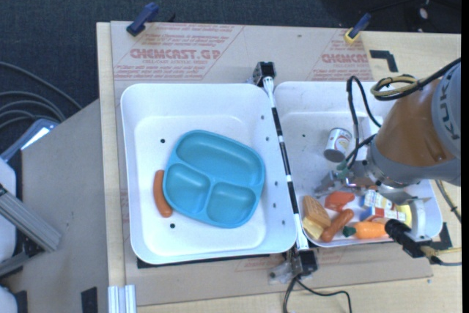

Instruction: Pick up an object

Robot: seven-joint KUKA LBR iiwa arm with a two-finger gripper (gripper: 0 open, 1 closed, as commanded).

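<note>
Pincer [350, 176] dips, seemingly low, over right bin's [308, 100] toy food [335, 220].

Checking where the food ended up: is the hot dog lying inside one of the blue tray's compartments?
No. The hot dog lies on the left bin's white floor, beside the blue tray's left edge.

Jumbled toy food [338, 216] lies in the right bin's [308, 102] near corner.

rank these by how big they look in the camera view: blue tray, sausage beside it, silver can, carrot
1. blue tray, by far the largest
2. sausage, lying in the left bin against the tray's left side
3. silver can and carrot in the right bin: they look about alike, and the arm partly covers the carrot, so I won't rank them
</note>
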